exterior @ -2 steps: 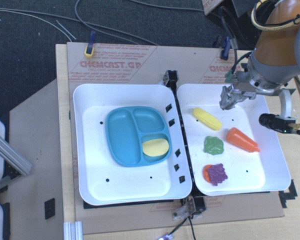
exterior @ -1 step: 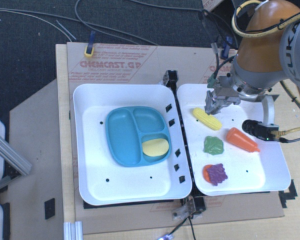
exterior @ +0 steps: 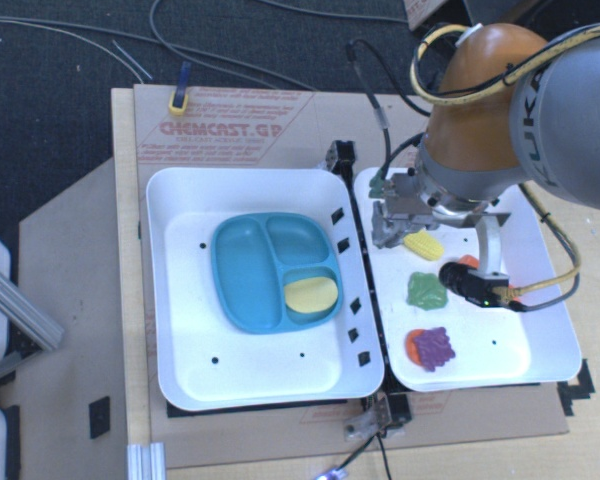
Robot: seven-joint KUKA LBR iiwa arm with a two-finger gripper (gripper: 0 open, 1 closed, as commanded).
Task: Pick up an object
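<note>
My gripper [exterior: 395,230] hangs over the upper left part of the right bin [exterior: 550,353], close to the divider between the bins. A small yellow piece [exterior: 423,245] lies just to its right, touching or nearly touching it. Below that lie a green toy [exterior: 426,290] and a purple grape bunch [exterior: 435,346] with an orange piece [exterior: 414,346] against its left side. A small red-orange item [exterior: 467,262] peeks out beside the arm's black fitting. In the left bin [exterior: 180,358] a blue divided plate [exterior: 255,268] holds a pale yellow object [exterior: 310,294] in its lower right compartment.
The arm's orange band and grey body [exterior: 480,88] cover the top of the right bin. A black cable fitting [exterior: 470,286] with a yellow cable hangs over the bin's middle. Black clips [exterior: 352,308] line the divider. Cardboard lies under both bins.
</note>
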